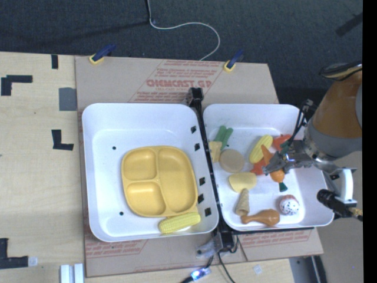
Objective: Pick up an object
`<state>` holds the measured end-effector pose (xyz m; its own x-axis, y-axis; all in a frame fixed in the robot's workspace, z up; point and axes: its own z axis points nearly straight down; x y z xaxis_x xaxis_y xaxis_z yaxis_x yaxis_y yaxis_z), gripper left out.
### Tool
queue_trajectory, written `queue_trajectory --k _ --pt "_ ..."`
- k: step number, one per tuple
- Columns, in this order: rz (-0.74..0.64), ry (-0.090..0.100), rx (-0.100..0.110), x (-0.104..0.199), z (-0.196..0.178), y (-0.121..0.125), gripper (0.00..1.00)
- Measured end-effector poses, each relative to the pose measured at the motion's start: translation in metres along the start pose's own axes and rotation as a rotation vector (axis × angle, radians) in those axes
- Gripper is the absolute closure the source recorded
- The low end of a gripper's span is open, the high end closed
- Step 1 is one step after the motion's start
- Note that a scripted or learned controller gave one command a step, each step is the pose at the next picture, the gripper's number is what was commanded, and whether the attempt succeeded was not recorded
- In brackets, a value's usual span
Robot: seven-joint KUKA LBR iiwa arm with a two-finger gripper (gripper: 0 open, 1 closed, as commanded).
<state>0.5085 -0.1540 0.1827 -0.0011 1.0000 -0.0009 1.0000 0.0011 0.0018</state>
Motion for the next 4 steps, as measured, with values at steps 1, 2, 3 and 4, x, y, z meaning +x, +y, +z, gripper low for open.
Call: queue_trajectory --k 1,2,3,4 --pt "-0.001 0.000 0.001 0.000 -0.043 0.000 1.00" --pt "-0.005 0.003 0.004 0.049 -0.051 -0.008 1.00" --pt "-0.003 0.002 0.005 0.098 -0.038 -0.007 1.00" --pt "-0.005 0.002 0.007 0.150 -0.031 -0.021 1.00"
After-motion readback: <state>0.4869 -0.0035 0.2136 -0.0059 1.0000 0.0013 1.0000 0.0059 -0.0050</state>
